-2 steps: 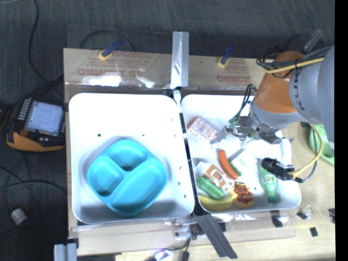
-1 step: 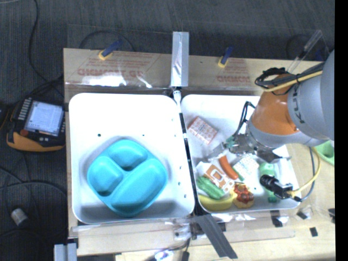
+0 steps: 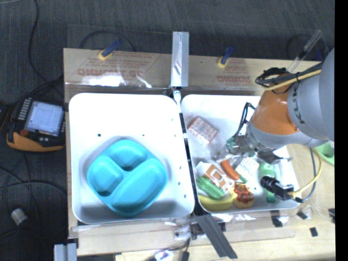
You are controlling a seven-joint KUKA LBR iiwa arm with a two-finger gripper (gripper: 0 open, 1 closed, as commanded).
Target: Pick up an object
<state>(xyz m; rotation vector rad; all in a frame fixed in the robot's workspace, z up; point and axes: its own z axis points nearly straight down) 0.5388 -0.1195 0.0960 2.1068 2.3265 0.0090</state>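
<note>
My gripper (image 3: 237, 147) hangs low over the middle of the right bin (image 3: 217, 109), with the grey arm and its orange band (image 3: 272, 116) reaching in from the right. Just below it an orange carrot (image 3: 230, 170) lies on a pile of toy food. The pile also holds an orange-and-white packet (image 3: 216, 175), a green pod (image 3: 209, 188), a yellow banana (image 3: 217, 203) and a red piece (image 3: 244, 196). A pinkish box (image 3: 202, 129) lies apart to the gripper's upper left. The wrist hides whatever sits directly under it.
A blue sectioned plate (image 3: 128, 175) lies in the left bin (image 3: 87, 113). A green thing (image 3: 266, 171) sits by the right bin's right wall. The wall between the bins (image 3: 185, 145) runs just left of the pile.
</note>
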